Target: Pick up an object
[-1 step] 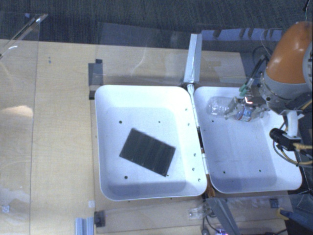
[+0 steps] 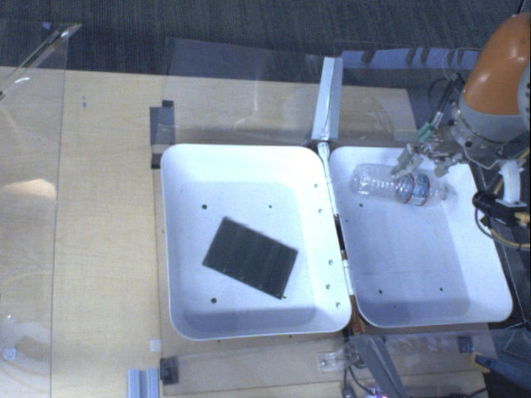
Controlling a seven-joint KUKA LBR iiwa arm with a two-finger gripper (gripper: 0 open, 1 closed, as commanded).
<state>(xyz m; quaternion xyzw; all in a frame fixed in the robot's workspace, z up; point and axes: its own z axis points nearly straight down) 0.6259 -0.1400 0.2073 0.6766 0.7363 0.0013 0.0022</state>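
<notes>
A clear plastic bottle [image 2: 398, 185] lies on its side near the far wall of the right bin [image 2: 431, 293], its blue-labelled end toward the arm [image 2: 498, 81], which leans in from the right. The pincer [image 2: 425, 149] hangs just above the bottle's far end, a placement that reads as lining up for a grasp on the only object within close reach; whether it is wide or narrow cannot be told from this angle, and nothing visibly sits between its tips. In the left bin [image 2: 178, 222], a dark flat rectangular pad [image 2: 250, 257] rests askew, well apart from the action. Both bins sit side by side on a pale wooden tabletop [image 2: 91, 222], with dark carpet beyond and clear panels at the edge.
</notes>
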